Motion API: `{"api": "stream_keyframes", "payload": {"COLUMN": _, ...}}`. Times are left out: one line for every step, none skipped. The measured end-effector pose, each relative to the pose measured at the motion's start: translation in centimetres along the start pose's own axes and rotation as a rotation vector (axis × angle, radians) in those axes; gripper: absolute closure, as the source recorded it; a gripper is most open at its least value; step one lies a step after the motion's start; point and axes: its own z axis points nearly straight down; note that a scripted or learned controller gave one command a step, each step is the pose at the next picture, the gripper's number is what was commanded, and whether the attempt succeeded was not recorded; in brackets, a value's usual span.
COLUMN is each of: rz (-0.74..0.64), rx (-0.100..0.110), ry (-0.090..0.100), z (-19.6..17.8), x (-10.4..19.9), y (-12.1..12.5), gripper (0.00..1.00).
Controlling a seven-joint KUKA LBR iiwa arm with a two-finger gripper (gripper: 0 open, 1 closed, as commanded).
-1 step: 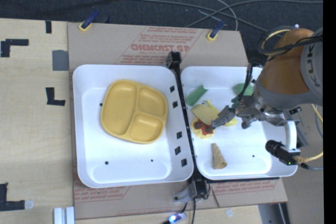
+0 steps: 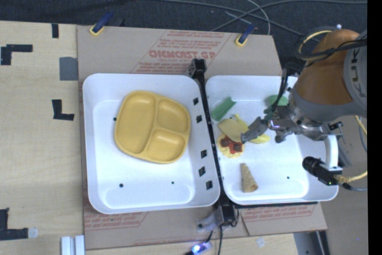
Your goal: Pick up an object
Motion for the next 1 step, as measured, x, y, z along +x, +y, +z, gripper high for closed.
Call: {"api": "stream_keyframes", "payload": {"rz": 0.001, "rx": 0.003, "ry": -0.001, "z": 5.13, "x": -0.54, "y": 0.73, "gripper": 0.0}}
